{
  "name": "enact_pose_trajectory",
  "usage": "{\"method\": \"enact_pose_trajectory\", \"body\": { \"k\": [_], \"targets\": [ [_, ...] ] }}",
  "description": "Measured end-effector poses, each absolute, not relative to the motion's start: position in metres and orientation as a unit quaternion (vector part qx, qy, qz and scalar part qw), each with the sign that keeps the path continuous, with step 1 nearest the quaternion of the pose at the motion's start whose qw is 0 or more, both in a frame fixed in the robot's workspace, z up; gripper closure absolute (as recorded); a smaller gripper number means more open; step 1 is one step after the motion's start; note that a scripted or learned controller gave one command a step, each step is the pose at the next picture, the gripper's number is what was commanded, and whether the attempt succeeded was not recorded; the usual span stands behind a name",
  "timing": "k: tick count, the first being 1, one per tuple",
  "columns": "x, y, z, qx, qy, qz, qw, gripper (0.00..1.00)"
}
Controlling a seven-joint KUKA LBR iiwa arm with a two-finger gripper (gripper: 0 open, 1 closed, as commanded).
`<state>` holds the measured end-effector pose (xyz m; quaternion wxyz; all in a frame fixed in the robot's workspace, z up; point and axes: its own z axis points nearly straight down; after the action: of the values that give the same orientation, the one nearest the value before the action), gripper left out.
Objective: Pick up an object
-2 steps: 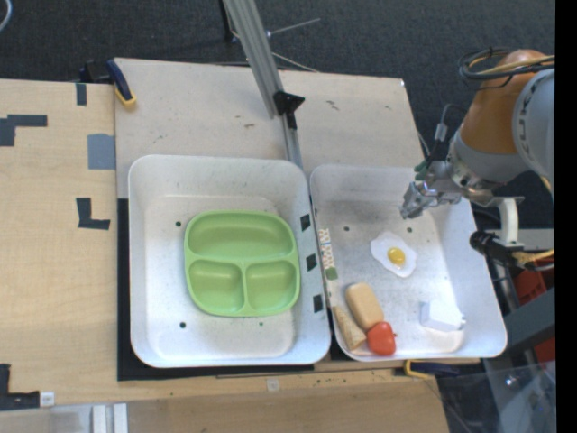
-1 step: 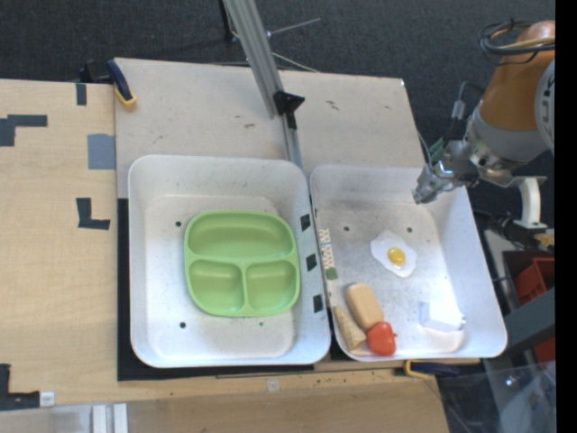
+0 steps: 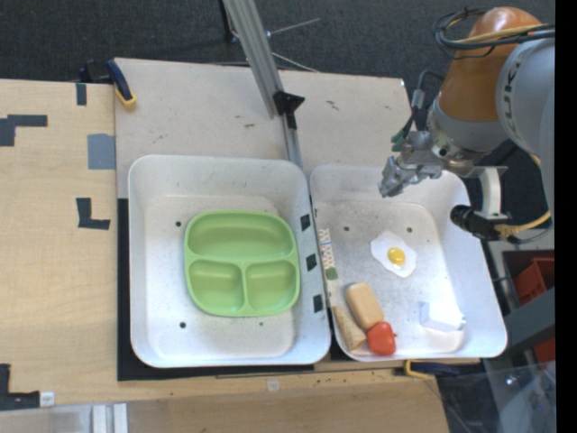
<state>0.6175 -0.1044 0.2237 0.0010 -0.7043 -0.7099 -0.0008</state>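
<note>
Bread roll (image 3: 363, 304): right bin (image 3: 469, 269), near front edge, touching the tomato; judged light, firm, slightly yielding; best taken across its short width.
Fried egg (image 3: 395, 256): bin centre, apart from the rest; judged flat, thin, slippery; hard to pinch, edge only.
Tomato (image 3: 381, 338): front edge; judged small, round, smooth; prone to rolling.
Gripper (image 3: 394, 184): over the bin's back edge, nothing seen held; finger state cannot be told.
</note>
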Motion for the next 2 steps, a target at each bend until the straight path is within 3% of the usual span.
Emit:
{"method": "enact_pose_trajectory", "body": {
  "k": [2],
  "targets": [
    [0.626, 0.01, 0.226, -0.704, -0.71, -0.0006, 0.001, 1.0]
  ]
}}
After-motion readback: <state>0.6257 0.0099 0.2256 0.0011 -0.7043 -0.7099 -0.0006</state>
